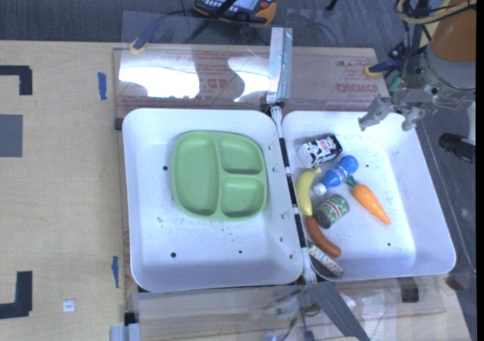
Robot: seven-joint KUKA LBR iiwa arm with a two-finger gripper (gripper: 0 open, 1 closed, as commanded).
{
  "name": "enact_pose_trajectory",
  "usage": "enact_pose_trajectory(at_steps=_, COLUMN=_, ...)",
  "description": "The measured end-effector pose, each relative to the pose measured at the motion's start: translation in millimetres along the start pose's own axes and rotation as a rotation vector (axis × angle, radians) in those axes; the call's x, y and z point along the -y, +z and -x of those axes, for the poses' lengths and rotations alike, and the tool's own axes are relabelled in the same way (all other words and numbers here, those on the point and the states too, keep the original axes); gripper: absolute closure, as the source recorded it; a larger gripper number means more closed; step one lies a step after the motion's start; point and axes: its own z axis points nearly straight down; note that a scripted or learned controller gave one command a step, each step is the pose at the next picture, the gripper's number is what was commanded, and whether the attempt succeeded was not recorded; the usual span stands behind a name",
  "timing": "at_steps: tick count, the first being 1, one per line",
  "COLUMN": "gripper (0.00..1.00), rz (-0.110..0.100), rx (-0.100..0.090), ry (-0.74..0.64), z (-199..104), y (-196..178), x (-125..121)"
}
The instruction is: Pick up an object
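gripper hovers with fingers spread and nothing held above the right bin's far corner; clustered toys could foil a clean grasp.

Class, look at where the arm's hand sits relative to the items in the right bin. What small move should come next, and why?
Probably move the hand toward the carrot and lower it. The hand sits at the right bin's upper right edge, with nothing seen held, and the carrot lies slightly apart from the other toys.
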Motion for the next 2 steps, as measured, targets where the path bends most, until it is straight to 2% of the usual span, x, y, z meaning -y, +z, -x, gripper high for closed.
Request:
enact_pose_trajectory(at_steps=1, gripper=0.0, rz=0.023, rx=0.005, ry=0.129, z=3, y=114, x=43)
enact_pose_trajectory(at_steps=2, gripper=0.0, rz=-0.004, rx=-0.001, ry=0.071, z=35, y=111, x=137)
